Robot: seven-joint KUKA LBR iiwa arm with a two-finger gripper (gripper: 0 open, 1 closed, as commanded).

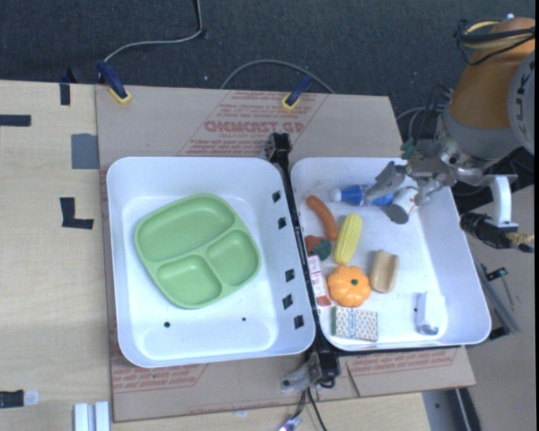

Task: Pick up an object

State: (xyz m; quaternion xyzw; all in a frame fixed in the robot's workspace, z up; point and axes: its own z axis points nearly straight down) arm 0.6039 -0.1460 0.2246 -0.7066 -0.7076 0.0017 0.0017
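My pincer (pixel 397 189) hangs low over the far right part of the right bin (pixel 463 268), and I cannot tell how it stands or whether it has hold of anything; its grey parts blur into what lies under it. Just beside it, toward the divider between the bins, lies a small blue-and-white bottle (pixel 353 195), its long axis running across the bin toward me, so I judge it the nearest thing to take. Farther toward the near edge lie a sausage (pixel 322 214), a corn cob (pixel 348 238) lengthwise down the bin, a bread roll (pixel 383 270), a small pumpkin (pixel 349 285), a patterned packet (pixel 356 324) and a white piece (pixel 428 313) at the near right corner. The left bin (pixel 135 321) holds a green divided plate (pixel 197 250). Both bins rest on cardboard (pixel 242 128) on the surface.
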